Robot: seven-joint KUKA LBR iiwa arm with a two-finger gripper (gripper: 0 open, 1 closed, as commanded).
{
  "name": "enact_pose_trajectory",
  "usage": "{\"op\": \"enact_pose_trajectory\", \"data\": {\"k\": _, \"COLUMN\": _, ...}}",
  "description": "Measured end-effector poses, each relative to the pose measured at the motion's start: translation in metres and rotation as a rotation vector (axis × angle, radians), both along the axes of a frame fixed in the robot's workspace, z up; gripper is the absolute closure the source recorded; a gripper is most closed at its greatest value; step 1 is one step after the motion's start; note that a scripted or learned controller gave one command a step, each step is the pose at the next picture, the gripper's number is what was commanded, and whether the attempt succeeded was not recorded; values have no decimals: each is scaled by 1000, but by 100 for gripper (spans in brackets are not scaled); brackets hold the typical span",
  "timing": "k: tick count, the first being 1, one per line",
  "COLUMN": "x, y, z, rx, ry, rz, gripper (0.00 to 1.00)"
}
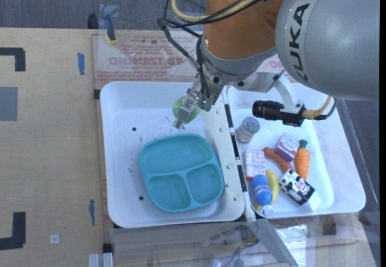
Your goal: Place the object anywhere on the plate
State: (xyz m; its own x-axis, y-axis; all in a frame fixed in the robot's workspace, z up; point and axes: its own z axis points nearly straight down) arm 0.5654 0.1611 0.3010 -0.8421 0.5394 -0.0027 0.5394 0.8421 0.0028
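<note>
Gripper (pixel 183 116) over far part of left bin (pixel 114 139), just beyond teal plate (pixel 180 170); finger state cannot be told. Green object (pixel 192 111) at fingertips, off plate, grasp unclear

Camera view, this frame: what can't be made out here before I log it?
- Green object: mostly covered by the gripper; its identity is unclear, as is whether it is gripped.
- Left bin: its far right corner is hidden by the arm.
- Small toys in the right bin: too small to identify surely.
- Blue plate: fully visible.
</note>
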Motion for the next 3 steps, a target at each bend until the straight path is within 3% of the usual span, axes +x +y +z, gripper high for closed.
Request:
{"op": "enact_pose_trajectory", "data": {"k": 1, "x": -6, "y": -8, "z": -13, "rx": -1, "ry": 1, "rz": 279, "gripper": 100}}
{"op": "enact_pose_trajectory", "data": {"k": 2, "x": 25, "y": -32, "z": -12, "rx": -1, "ry": -5, "rz": 411, "gripper": 100}}
{"op": "enact_pose_trajectory", "data": {"k": 3, "x": 25, "y": -32, "z": -12, "rx": -1, "ry": -5, "rz": 411, "gripper": 0}}
